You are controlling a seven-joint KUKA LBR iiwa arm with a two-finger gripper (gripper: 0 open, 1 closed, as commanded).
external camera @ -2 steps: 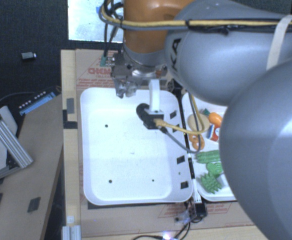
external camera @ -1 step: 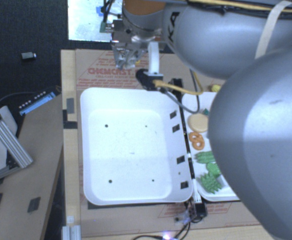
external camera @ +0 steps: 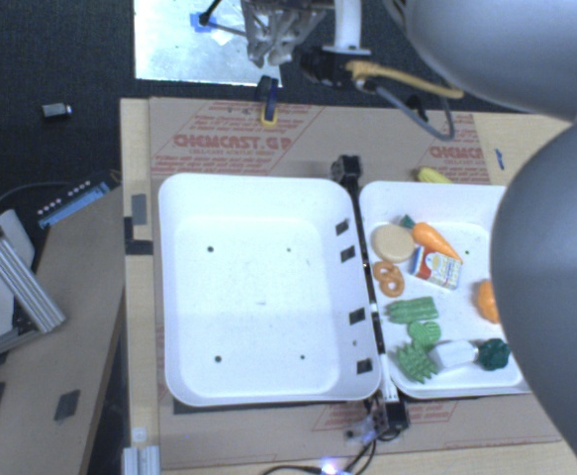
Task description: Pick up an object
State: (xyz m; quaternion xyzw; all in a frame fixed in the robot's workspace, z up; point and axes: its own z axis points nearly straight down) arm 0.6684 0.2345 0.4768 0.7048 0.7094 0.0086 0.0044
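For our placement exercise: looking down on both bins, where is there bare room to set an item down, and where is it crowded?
The left bin offers a wide bare floor, bordered by its rims and the black divider. The right bin is crowded: carrot, pretzel, carton and green vegetables fill it; just a thin strip along its top rim is bare.

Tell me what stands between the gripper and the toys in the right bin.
Nothing visible does. The gripper hangs beyond the bins' far edge, over the cardboard. The carrot, pretzel and other toys lie uncovered in the right bin; only open bench separates them.
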